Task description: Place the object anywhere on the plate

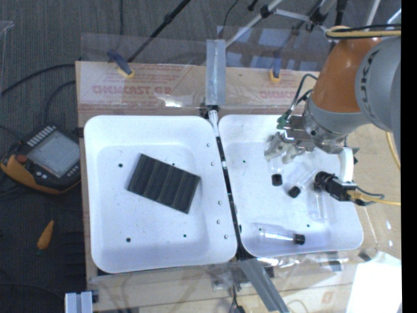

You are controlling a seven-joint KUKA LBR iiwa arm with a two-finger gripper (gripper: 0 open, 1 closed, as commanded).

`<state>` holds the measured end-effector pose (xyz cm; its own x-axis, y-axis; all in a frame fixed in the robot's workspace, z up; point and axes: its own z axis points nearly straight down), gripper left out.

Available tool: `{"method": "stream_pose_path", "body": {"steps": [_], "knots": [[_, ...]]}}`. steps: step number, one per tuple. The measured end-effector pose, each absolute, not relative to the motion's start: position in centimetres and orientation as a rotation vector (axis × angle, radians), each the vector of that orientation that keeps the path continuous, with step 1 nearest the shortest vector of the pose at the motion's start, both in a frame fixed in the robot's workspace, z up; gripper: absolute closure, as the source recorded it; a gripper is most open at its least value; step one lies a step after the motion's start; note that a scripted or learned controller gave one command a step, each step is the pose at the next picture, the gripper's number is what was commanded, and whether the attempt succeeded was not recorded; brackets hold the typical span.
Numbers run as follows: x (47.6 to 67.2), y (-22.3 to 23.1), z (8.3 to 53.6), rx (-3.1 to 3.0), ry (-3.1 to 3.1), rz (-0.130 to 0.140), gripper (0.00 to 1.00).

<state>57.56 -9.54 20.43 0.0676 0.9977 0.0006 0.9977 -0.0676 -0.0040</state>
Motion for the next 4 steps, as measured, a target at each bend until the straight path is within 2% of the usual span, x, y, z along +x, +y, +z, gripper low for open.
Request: {"method": "stream_pose_path", "body": {"steps": [1,2,3,4], "knots": [[57.7,-1.0,18.1,-2.468,-1.938,0.008,1.00],[60.0,6.9,24.3,-1.978,-2.439,0.006,1.00],[66.3,12.6,30.5,-1.979,-2.441,0.005,1.00],[55.5,17.5,34.0,-1.787,-2.582,0.005,1.00]]}}
